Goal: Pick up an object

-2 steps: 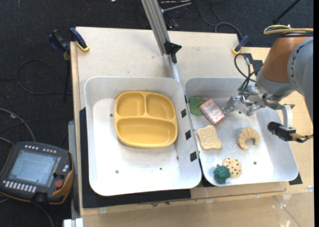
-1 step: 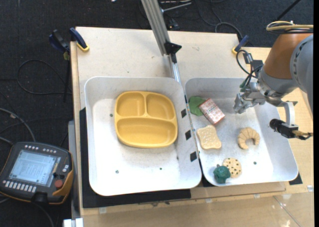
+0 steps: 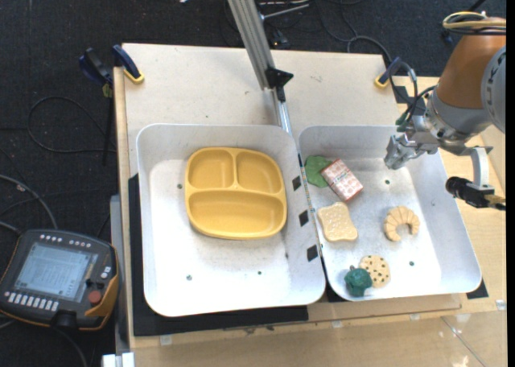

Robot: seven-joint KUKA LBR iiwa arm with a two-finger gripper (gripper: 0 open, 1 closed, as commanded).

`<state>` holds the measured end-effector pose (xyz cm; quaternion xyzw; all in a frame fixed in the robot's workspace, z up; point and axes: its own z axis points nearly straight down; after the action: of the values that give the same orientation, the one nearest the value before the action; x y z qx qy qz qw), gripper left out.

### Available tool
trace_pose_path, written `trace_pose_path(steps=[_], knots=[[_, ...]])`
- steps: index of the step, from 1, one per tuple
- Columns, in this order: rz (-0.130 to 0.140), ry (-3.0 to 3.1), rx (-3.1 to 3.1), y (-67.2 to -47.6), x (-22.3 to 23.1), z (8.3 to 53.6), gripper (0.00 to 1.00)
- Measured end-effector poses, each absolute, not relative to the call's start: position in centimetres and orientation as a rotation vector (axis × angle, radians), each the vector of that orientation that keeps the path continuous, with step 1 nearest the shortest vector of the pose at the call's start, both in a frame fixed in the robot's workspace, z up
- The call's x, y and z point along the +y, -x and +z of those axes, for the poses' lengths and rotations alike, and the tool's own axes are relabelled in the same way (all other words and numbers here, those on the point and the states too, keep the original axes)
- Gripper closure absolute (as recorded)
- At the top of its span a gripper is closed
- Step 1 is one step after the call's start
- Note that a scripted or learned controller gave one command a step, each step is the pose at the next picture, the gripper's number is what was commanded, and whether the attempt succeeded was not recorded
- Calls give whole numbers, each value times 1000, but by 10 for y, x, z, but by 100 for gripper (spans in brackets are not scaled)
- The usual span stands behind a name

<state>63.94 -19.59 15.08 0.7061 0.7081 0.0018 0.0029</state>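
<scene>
1. The claw (image 3: 399, 154) hangs over the far right part of the right bin (image 3: 451, 232), above bare white floor, with nothing under or inside it. Whether it is apart or together, I cannot tell from this slant.
2. The step in hand looks like the approach: no object is picked yet.
3. The candidates all lie in the right bin: a pink box (image 3: 342, 179) touching a green leaf-like piece (image 3: 316, 169), a slice of toast (image 3: 336, 223), a croissant (image 3: 401, 223), and near the front rim a cookie (image 3: 376, 270) just beside a green broccoli-like piece (image 3: 356, 280).
4. The left bin (image 3: 161, 269) holds a yellow divided plate (image 3: 236, 193).
5. The croissant and pink box are nearest; the next move likely calls for shifting over one of them and then descending.
6. The arm's upper part is cut off at the right edge, and the claw's tips blur into grey metal.
</scene>
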Motion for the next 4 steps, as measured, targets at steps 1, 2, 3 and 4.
trace_pose_path(steps=[1,2,3,4], knots=[[5,-2215,2216,-638,-204,210,100],[5,-2214,2219,-639,-204,264,100],[4,-2213,2230,-637,-151,270,100],[1,-2214,2231,-637,-103,256,100]])
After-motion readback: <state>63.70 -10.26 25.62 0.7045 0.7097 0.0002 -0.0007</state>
